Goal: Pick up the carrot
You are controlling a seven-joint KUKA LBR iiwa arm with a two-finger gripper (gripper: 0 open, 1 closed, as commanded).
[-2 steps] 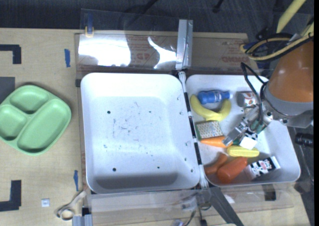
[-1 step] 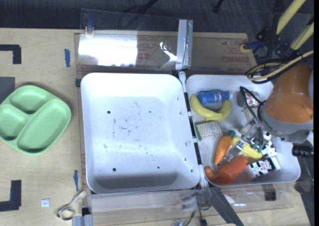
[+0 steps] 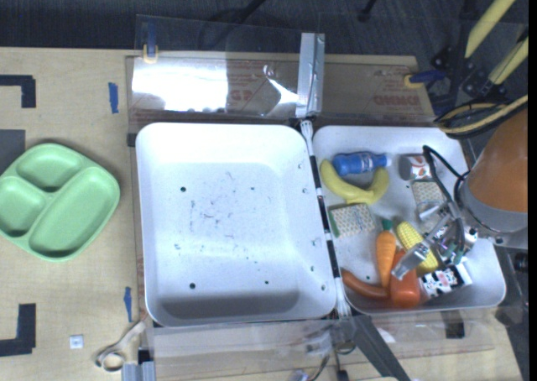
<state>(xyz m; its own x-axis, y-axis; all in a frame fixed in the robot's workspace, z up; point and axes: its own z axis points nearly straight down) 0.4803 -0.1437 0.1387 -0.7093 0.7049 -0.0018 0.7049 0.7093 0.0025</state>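
Bench (image 3: 67, 77) of pale wood under two white bins (image 3: 226, 203), dark floor behind; gripper (image 3: 419, 253) state indiscernible above carrot (image 3: 384, 253).

The gripper (image 3: 417, 258) covers part of the carrot (image 3: 385, 253) — finger spacing unreadable.

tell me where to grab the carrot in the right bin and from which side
Probably grip the orange carrot across its thick upper-middle body, coming straight down from above. It lies lengthwise, green top pointing away from the camera, tip toward the near wall. Yellow corn crowds its right side and a red pepper its tip, so the left side has more finger room.
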